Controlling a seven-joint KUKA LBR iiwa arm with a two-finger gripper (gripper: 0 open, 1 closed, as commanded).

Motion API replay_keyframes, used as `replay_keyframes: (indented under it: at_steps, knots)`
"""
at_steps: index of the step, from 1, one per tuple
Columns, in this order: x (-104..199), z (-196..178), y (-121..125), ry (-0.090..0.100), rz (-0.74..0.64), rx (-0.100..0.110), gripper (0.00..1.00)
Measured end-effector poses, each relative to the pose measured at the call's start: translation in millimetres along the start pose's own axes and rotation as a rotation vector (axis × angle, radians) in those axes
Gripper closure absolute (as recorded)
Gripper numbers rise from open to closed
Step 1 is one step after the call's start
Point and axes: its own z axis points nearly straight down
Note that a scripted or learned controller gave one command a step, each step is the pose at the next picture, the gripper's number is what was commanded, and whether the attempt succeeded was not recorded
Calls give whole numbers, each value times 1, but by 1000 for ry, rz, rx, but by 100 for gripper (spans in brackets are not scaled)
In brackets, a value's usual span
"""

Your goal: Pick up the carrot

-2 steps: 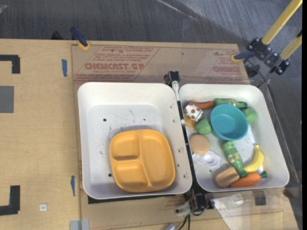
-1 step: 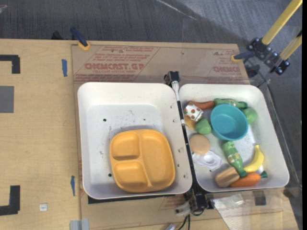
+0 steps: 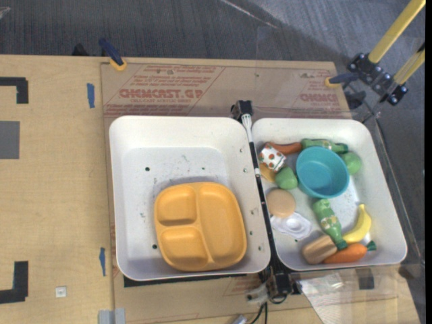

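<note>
The carrot, orange with a green stem end, lies flat along the front wall of the right bin, near its front right corner. A brown bread roll touches its left end. A yellow banana lies just behind it. A green bottle rests at a tilt behind the roll. A second slim orange piece lies at the back of the same bin beside a red and white mushroom.
A teal bowl sits in the middle of the right bin among green toy foods, a tan round piece and a fried egg. The left bin holds a yellow divided plate. Yellow struts stand at the back right.
</note>
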Motion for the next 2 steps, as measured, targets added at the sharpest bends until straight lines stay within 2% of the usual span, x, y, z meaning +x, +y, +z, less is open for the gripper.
replay_keyframes:
  at_steps: [2]
  knots:
    - [0,0,0,0,0,0,0]
